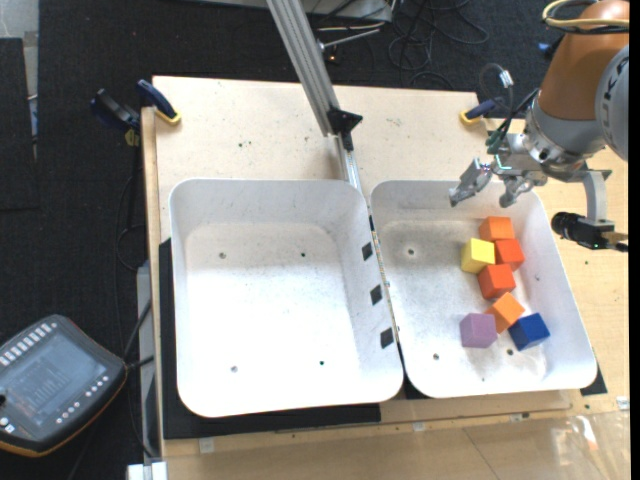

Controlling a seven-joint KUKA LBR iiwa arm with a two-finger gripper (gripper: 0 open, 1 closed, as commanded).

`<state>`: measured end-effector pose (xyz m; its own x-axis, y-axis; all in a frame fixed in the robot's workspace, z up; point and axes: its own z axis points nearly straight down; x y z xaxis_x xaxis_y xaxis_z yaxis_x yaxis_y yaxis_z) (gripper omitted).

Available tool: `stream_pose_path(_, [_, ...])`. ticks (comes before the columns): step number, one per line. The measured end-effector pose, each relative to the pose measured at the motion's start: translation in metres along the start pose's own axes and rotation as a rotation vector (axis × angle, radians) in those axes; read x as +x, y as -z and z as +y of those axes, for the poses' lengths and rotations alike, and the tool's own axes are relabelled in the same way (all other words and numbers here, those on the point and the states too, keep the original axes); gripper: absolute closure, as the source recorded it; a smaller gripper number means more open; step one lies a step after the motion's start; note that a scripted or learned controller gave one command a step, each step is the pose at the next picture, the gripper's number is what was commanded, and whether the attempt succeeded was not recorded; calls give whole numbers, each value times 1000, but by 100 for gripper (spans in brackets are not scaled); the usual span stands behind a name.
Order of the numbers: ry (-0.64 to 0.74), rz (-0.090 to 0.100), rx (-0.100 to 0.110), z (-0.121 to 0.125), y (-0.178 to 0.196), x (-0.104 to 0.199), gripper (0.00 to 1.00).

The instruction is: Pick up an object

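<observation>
Camera view takes in the bench [250,118] first — a pale board bearing two shallow white bins side by side. The left bin [200,218] has nothing to pick in it; the right bin [420,368] holds every candidate, all packed along its right side.

Next in size, the arm [585,78] reaches in from the right, and its gripper [490,183] hangs over the far edge of the right bin with both fingers spread apart and nothing between them — released, not grasping.

Then the blocks, in a tight chain: an orange block [497,229] at the top, a yellow block [478,255] touching it, a red-orange block [496,281] below, a purple block [478,329] and a blue block [529,330] nearest the front rim.

The crowding looks like the main risk. Several blocks touch, so a finger coming down on a seam could land on top of a neighbour, or wedge two at once and drop both. The chain also lies near the bin's sloped right wall — a descent there could strike the wall or push a block up the slope. The purple block, with some bare floor on its left, seems the safer choice.
</observation>
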<state>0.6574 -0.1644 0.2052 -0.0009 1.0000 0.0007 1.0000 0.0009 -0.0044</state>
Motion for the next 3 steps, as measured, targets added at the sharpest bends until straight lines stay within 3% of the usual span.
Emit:
stream_pose_path(1, [2, -2, -4, 1, 3, 0, 0])
stream_pose_path(3, [0, 0, 0, 4, -107, -7, 0])
